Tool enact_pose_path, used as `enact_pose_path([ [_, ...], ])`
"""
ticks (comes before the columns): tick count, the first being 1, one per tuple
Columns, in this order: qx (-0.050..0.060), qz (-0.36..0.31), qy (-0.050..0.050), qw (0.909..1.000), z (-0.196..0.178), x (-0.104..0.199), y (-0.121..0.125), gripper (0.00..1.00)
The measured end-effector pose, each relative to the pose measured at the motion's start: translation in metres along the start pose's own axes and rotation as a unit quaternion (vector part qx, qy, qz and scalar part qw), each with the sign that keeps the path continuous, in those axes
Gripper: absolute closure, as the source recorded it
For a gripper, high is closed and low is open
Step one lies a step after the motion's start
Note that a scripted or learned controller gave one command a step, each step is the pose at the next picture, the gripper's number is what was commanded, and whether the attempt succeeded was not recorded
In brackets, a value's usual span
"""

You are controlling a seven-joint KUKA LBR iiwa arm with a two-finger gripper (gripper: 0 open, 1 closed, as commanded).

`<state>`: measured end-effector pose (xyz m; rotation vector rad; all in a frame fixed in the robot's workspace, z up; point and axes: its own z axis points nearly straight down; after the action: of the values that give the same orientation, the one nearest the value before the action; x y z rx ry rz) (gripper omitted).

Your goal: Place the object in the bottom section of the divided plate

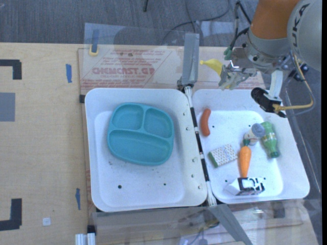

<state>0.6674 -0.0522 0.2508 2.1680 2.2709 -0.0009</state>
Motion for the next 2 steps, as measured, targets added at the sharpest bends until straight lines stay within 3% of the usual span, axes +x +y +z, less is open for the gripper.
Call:
enact_pose_path([
  [1,-0.003,-0.149,-0.001,0.9888,-0.111,-0.011,0.0,1.0],
  [2,0.0,-0.098,0.001,0.9952,-0.018,-0.03,-0.1,1.0],
])
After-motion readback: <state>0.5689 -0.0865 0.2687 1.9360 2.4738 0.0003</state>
